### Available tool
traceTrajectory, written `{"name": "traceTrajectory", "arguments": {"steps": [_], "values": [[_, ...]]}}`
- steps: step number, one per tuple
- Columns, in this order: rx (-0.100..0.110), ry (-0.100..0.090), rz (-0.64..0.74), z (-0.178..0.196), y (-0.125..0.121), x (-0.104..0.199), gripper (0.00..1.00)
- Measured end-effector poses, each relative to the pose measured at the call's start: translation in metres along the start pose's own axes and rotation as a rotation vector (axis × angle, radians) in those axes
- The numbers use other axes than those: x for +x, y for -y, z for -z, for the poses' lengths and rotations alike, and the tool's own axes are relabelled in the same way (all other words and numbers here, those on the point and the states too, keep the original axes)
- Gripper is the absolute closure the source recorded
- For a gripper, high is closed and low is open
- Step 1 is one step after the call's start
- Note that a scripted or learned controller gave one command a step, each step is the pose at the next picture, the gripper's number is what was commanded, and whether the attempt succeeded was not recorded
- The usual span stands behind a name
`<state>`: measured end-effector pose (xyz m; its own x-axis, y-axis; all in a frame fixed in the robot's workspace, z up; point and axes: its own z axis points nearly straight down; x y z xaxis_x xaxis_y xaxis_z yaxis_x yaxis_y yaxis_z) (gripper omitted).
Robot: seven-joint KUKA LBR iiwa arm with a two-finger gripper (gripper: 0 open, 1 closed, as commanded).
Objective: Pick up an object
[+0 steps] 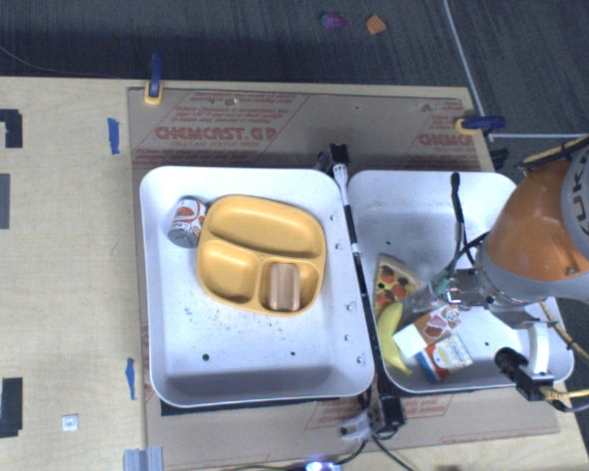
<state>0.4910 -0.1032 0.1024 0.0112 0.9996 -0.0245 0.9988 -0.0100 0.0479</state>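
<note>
Gripper (450, 300): low in the right bin (491, 192), over a carton (434, 343); finger spread cannot be told.
Beside carton: banana (393, 332), pizza slice (393, 281).
Left bin (167, 351): yellow tray (255, 248) holding a brown block (283, 287); can (186, 221) beside it.

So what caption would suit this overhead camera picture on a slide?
Robot arm reaching into the right bin over a banana and carton; yellow tray in the left bin.

Pale wood table (49, 292) with black tape marks (0, 126) and blue tape bits (113, 135). Printed brown board (236, 126) clamped on top. Dark grey carpet floor (226, 18) beyond, crossed by a thin cable (456, 37).
</note>
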Motion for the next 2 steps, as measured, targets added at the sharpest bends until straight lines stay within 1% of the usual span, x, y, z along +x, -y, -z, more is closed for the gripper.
{"name": "traceTrajectory", "arguments": {"steps": [1,2], "values": [[0.046,-0.026,0.012,0.0849,0.0068,0.0808,1.00],[0.046,-0.025,0.011,0.0848,0.0069,0.0802,0.00]]}}
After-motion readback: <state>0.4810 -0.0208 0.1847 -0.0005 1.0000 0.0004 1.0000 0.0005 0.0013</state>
